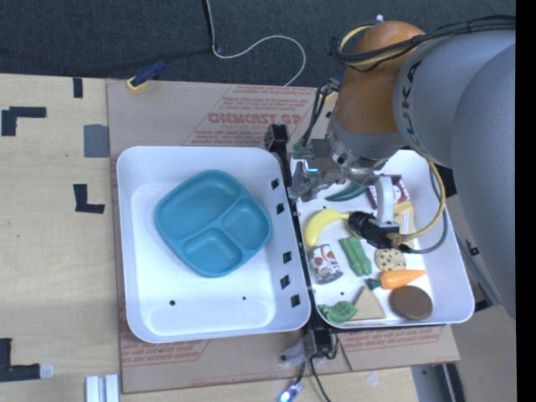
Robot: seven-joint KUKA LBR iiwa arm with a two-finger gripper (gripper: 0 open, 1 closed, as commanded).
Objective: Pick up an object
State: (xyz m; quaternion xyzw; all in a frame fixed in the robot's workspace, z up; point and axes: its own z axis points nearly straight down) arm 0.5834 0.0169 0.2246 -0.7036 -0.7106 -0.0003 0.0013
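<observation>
Clearly the arm [394, 82] hangs low over the right bin [456, 308], its gripper [322, 174] close above the banana [322, 223], though whether it is open or closed cannot be told. Just beyond the banana lie a small can [325, 263], a green pod [357, 256], a cracker [389, 260] and a carrot [400, 278], all crowded together. A good pick would likely centre on the banana, descend straight and avoid nudging its neighbours. Left of the banana, the other bin holds a blue plate [213, 222].
</observation>
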